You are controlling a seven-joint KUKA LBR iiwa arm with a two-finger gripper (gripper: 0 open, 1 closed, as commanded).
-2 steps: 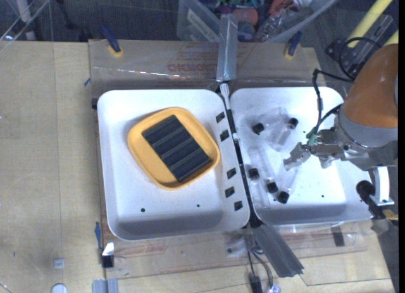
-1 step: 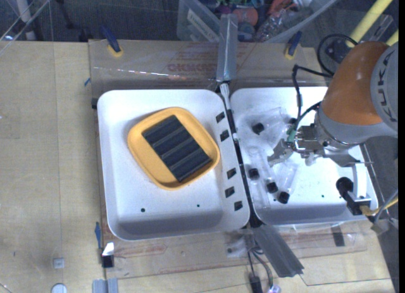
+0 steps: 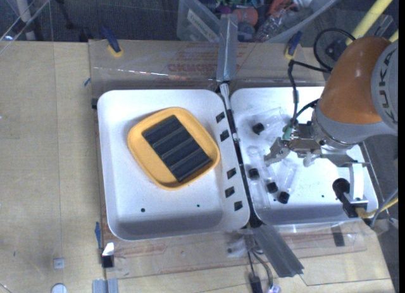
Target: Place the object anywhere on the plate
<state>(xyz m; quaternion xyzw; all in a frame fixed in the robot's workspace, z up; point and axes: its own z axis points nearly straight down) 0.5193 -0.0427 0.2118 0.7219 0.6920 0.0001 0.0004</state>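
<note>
A yellow plate (image 3: 140, 138) bears a black ribbed object (image 3: 176, 147).

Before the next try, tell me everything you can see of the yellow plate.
The yellow plate is a rounded square with a raised rim, plastic by its look. It lies flat in the left bin, turned at a slant to the bin's walls, nearer the back than the front. A dark ribbed slab lies across its middle, covering most of the well. Nothing else touches it; the gripper is over the right bin.
</note>
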